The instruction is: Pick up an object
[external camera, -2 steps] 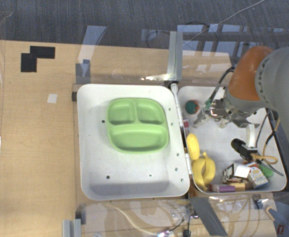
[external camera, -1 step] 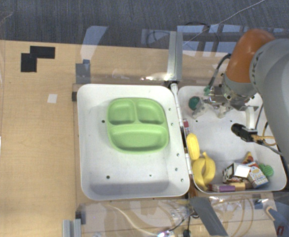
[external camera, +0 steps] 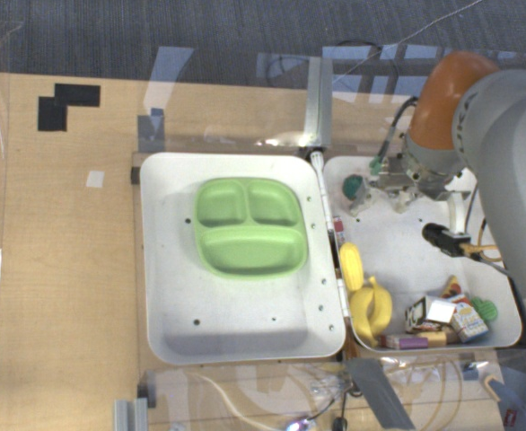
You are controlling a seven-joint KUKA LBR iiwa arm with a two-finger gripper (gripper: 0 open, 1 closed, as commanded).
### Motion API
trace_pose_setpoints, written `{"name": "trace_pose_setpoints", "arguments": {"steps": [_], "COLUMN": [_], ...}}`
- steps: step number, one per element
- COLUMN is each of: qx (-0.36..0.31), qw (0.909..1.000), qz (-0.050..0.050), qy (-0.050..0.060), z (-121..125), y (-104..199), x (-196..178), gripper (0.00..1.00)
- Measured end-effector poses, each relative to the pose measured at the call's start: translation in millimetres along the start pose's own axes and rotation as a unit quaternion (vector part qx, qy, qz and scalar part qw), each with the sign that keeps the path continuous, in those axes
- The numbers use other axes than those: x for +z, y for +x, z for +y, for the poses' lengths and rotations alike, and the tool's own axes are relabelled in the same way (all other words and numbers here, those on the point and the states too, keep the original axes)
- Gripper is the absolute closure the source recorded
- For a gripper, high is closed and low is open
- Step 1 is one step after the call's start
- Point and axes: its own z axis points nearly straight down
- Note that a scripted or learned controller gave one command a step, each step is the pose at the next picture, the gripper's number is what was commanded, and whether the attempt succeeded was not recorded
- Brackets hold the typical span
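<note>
1. The tool (external camera: 384,189) hangs low over the right bin's (external camera: 398,241) far left corner, just beside a small teal ball (external camera: 352,186).
2. I can't tell how its grip stands, or whether it has anything.
3. Bananas (external camera: 368,299) lie along the bin's left wall; a green divided plate (external camera: 249,225) sits in the left bin (external camera: 169,268).

A glossy green plastic divided plate (external camera: 249,225) sits in a smooth white plastic bin (external camera: 169,268) on a matt, pale wood-look bench (external camera: 56,268).
</note>
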Motion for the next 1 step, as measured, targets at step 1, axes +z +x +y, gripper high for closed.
{"name": "trace_pose_setpoints", "arguments": {"steps": [1], "qx": [-0.005], "qw": [0.9997], "qz": [0.000], "qy": [-0.025], "z": [-44.5], "y": [19.2], "x": [-2.2], "gripper": [0.00]}}
